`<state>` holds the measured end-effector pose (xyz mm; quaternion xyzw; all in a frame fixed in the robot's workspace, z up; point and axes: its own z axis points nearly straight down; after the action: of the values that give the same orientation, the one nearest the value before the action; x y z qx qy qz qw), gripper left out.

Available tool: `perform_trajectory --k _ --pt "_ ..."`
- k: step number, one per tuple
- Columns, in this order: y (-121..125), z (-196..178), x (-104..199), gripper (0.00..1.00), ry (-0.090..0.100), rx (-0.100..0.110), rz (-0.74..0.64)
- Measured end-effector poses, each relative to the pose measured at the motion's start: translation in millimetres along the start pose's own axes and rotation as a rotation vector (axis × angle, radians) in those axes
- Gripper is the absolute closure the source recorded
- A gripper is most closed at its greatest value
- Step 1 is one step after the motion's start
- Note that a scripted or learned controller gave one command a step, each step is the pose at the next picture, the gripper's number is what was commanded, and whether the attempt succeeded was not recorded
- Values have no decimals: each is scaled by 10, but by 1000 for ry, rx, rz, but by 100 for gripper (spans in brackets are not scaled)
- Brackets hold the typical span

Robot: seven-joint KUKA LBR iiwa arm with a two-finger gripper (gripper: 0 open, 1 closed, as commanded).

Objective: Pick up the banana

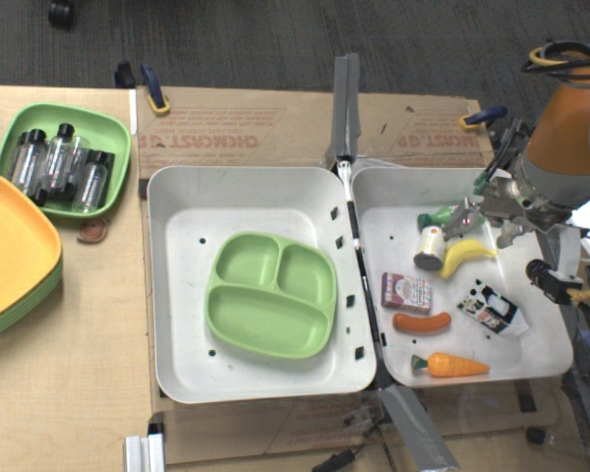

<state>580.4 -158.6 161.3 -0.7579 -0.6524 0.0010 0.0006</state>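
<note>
The banana [467, 256] lies in the right bin [541, 362], in its upper middle part, curved, with one end pointing toward the arm [562, 136] and the other down and left. Just to its left stands a small white bottle [430, 248] with a green top, touching or nearly touching the banana. The claw [480, 212] hangs at the upper right of that bin, just above the banana and near the bottle's green top; its metal parts blur together from this slanted angle, so whether it is spread or pressed together cannot be told, and nothing is plainly seen between its tips. Below the banana, a pink-and-white box [406, 292] lies flat, and right under it a red sausage [422, 324] lies crosswise. Lower still, near the bin's front wall, a carrot [452, 366] lies with its green end to the left. A black-and-white packet [490, 308] sits to the right of the box, apart from the banana. The left bin [177, 362] holds a green divided plate [271, 294] with three sections. On the desk [98, 342] to the far left, a green tray [113, 146] carries several dark-capped bottles [59, 170], and yellow plates [15, 254] are stacked beside it.
</note>
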Motion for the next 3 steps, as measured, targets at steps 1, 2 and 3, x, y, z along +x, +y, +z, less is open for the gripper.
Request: perform_trajectory --k 1,2,3 --pt "-147 588 -140 0 0 -2 -122" --pt "63 696 -468 0 3 -2 -109" --pt "62 607 -482 100 1 -2 -107"
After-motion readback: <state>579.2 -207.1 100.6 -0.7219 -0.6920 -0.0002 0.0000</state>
